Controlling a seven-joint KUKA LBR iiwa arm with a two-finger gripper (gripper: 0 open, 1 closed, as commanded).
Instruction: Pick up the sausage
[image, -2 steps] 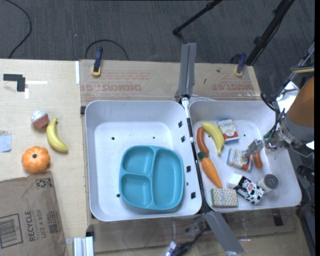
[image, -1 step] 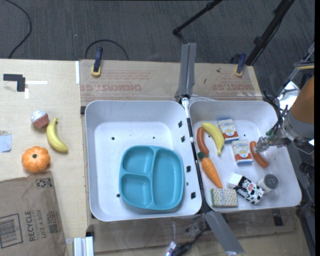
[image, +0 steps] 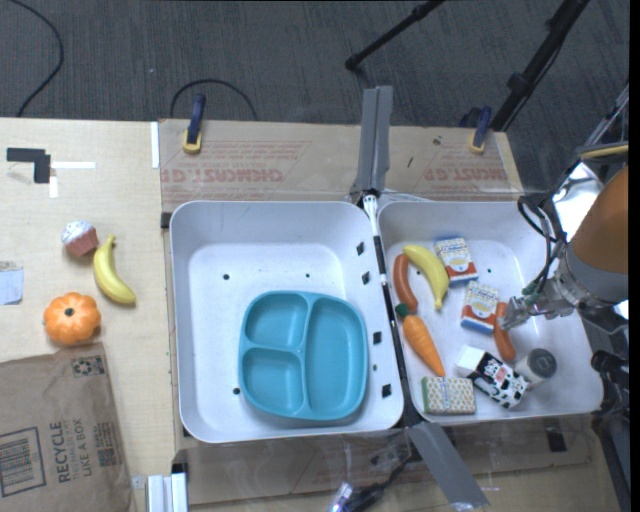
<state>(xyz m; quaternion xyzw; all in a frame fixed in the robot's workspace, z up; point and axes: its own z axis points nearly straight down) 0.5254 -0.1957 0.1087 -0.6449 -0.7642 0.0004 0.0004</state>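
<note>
Blue tray (image: 303, 355) in left bin (image: 200, 300), sausage (image: 403, 282) right

Arm (image: 605, 240) cut off at right edge; jaws too small to read; cardboard box (image: 55, 430) cropped at lower left.

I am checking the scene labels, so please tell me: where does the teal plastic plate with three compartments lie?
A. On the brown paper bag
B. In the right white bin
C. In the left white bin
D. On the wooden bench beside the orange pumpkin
C: the teal plastic plate with three compartments rests on the floor of the left white bin, alone there.
</note>
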